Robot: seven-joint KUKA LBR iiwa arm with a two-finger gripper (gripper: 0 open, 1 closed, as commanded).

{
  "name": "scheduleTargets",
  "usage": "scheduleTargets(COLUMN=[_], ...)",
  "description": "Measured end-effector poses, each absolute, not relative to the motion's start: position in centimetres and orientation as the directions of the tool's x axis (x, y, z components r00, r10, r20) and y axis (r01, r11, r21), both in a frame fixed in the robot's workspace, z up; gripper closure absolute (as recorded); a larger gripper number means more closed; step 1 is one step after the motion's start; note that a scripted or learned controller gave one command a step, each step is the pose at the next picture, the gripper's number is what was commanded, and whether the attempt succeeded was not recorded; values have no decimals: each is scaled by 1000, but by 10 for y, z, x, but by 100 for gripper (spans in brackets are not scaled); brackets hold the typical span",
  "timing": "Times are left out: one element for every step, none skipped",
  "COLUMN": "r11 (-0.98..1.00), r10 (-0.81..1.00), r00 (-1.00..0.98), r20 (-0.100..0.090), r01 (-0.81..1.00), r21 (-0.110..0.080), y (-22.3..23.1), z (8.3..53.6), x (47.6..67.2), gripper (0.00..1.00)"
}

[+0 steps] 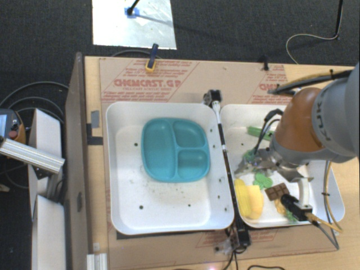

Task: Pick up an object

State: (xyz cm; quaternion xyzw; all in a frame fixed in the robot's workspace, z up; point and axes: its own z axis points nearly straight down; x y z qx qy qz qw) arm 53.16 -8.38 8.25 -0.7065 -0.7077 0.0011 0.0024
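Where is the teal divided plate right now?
The teal plate lies in the left bin, near its centre, left of the divider.

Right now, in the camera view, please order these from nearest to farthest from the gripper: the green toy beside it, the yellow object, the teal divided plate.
Measured from the gripper:
1. Green toy, right bin, just below the gripper.
2. Yellow object, same bin, toward its near edge.
3. Teal divided plate, left bin, across the divider.

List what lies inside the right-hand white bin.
Inside the right bin: a yellow object, a brown piece, green pieces and the gripper. The arm covers the bin's middle.
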Motion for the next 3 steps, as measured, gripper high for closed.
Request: scheduleTargets(r11=[-4, 1, -1], r10=[1000, 1000, 1000], r00=[4, -1, 2], r20=[-2, -1, -6], r01=[1000, 1000, 1000], r21=[-3, 5, 10], y=[-129, -126, -177], z=[84, 95, 166], x=[484, 488, 512], gripper=[0, 100, 100])
